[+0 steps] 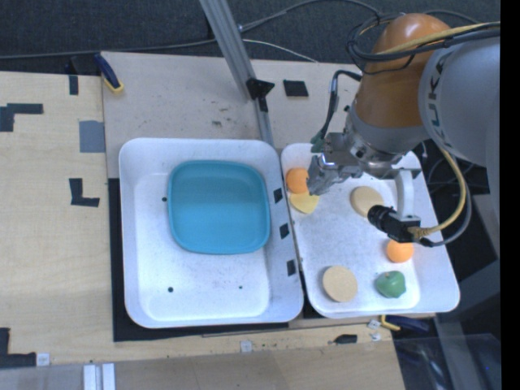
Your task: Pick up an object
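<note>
My gripper (318,180) hangs low over the far left corner of the right bin (367,234). Just left of it lies an orange ball (296,179), and a pale yellow piece (305,204) lies right below its tip. A tan oval piece (366,199) rests to the right of the gripper. Further forward in the same bin are a small orange ball (399,252), a round tan disc (340,283) and a green object (391,284). Nothing shows between the fingers.
The left bin (146,275) holds a square blue plate (218,206). A slanted metal pole (236,51) rises behind the bins. The arm's body covers the right bin's far right part.
</note>
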You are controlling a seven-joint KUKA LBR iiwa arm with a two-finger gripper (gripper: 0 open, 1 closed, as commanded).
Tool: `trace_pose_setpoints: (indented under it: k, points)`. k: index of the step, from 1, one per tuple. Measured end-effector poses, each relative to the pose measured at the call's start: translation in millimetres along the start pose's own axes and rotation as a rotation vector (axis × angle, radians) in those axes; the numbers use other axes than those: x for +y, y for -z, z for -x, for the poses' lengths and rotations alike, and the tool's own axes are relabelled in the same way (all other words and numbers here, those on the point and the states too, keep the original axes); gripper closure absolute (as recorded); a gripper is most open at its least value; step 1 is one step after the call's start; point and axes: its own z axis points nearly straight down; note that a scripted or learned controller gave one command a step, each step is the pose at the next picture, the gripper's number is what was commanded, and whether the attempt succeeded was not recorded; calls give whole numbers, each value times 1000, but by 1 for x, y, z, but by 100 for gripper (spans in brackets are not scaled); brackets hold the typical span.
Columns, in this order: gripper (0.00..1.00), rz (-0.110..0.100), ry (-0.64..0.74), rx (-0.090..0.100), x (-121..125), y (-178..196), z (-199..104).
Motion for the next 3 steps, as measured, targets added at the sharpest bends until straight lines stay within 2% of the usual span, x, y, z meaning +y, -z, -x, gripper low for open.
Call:
trace_pose_setpoints:
  k: [1, 2, 3]
  points:
    - [100, 0, 1, 0, 9, -3, -60]
    - [100, -1, 0, -1, 13, -20, -104]
    - [0, 0, -4, -1, 13, -19, -102]
